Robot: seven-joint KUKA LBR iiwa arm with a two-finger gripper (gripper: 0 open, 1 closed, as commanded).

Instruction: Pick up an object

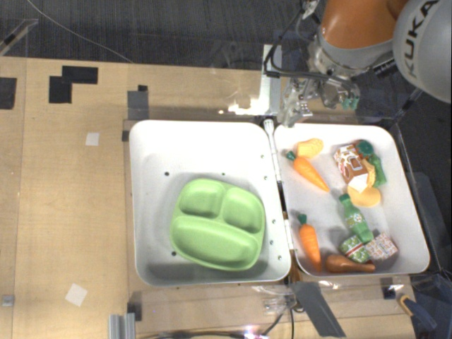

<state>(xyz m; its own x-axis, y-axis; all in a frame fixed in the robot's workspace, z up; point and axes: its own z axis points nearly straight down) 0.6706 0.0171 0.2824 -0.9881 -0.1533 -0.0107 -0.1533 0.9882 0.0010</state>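
Two shallow white bins are seen side by side on a wooden bench (63,210). The left bin (152,154) is taken up largely by a green divided plate (217,223), which is set toward 5 o'clock of the bin's middle and has three compartments.

The grey and orange arm (367,9) is seen at 1 o'clock of the view, above the far rim of the right bin (413,239). Its gripper (311,97) is hung just over that rim at the bin's 11 o'clock corner; whether it is wide or narrow cannot be told, and nothing is seen held in it.

The candidate objects are all found in the right bin. A brown and white printed packet (351,164) lies at 1 o'clock of the bin's middle, with a green piece (373,162) touching its right side and a yellow wedge (365,195) just below it. An orange toy carrot (309,173) is laid at 10 o'clock, tilted, with a small yellow piece (309,147) just beside its top. A green bottle (354,219) lies near the middle. A second carrot (308,241) is set at 7 o'clock, near the dividing wall. At 5 o'clock a small printed box (367,246) and a brown item (347,263) are found touching.
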